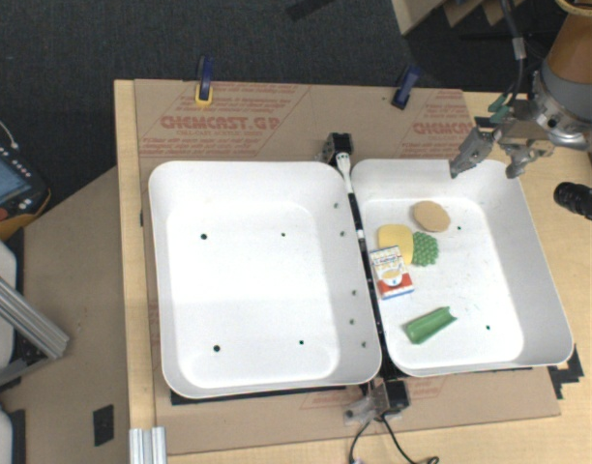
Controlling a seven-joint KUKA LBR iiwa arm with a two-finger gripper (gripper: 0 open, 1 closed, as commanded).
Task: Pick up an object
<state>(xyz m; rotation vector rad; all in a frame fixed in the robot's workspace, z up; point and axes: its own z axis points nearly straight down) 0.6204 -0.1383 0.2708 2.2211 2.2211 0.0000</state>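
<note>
The right bin [528, 259] holds several small objects: a tan round cookie [431, 217], a yellow piece [394, 236], a green bumpy piece [426, 249], a small red and white carton [391, 271] and a green cylinder [429, 325]. My gripper [489, 162] hangs above the bin's far edge, up and to the right of the cookie. Its two fingers are spread apart with nothing between them.
The left bin [180, 288] lies beside the right one, with a black divider strip [359, 249] between them. Both rest on a cardboard sheet [277, 114] held by a yellow clamp [205, 87] and a blue clamp [406, 87] at the back.
</note>
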